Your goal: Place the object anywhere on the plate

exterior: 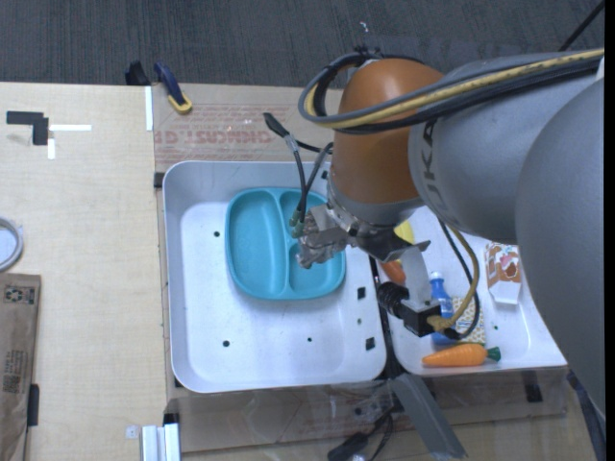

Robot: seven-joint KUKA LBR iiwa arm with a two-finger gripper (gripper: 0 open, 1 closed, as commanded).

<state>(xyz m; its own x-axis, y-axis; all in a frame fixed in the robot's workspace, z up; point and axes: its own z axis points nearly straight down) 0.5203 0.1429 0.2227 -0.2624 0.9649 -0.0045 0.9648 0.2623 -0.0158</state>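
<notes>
A single fixed camera looks down at a slant from above the pale wooden worktop [77,257], close enough that the two shallow white bins [192,353] and the bulky grey arm [519,152] entering from its right crowd the frame.

My smooth grey arm [538,161] with its glossy orange band [380,133] hangs over a matt turquoise divided plastic plate [259,243] — inside a smooth white shallow bin [202,325] — on pale wood-look bench [77,257].

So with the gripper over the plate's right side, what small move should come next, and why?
Probably a short descent toward the blue plate. The gripper hangs above its right compartment, so it is already over the target; whether anything sits between its fingers is unclear from this view.
</notes>
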